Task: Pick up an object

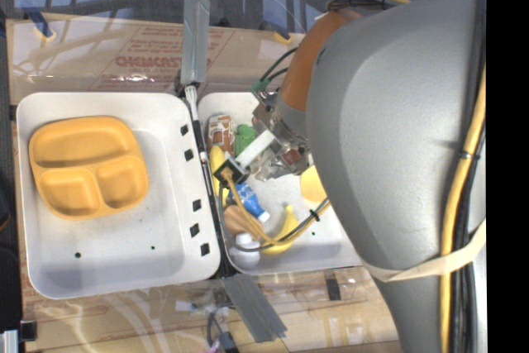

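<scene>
My gripper [278,163] hangs low over the middle of the right bin [331,250], and the big grey arm hides the bin's right half. Under and beside it lies a heap of small things. A green object [245,136] and a brown packet [219,129] sit at the far left. A blue-and-white bottle [249,202] lies just left of the gripper, with a tan lump [239,221] and a white piece [246,243] nearer the front. A pale yellow object [312,186] peeks out by the arm. I see nothing held.
The left bin [165,252] holds a yellow divided tray [87,165] in its far left part. A grey bar [195,37] stands along the divide between the bins. Cardboard [124,54] lies behind them.
</scene>
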Robot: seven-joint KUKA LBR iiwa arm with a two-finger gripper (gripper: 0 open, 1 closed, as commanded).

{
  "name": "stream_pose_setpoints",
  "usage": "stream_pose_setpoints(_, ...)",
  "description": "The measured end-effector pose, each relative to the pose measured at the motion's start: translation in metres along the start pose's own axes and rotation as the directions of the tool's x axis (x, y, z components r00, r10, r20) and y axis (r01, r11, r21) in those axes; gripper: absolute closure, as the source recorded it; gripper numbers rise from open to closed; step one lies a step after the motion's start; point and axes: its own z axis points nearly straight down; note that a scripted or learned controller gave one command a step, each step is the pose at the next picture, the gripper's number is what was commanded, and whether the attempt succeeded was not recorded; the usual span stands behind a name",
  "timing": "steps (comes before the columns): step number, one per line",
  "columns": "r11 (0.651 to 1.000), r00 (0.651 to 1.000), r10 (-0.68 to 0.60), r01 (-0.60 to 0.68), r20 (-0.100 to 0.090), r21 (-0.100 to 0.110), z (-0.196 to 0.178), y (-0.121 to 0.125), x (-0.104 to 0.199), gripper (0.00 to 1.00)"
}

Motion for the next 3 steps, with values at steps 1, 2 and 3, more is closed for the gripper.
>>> stream_pose_setpoints(1,0.961,0.961,0.276,-0.276,0.003,-0.001,0.001,0.083,0.045,1.0)
stream_pose_setpoints(2,0.951,0.951,0.309,-0.309,-0.005,-0.003,-0.071,0.073,0.031,1.0)
stream_pose_setpoints(3,0.951,0.95,0.311,-0.311,0.01,0.002,-0.03,0.101,0.024,1.0)
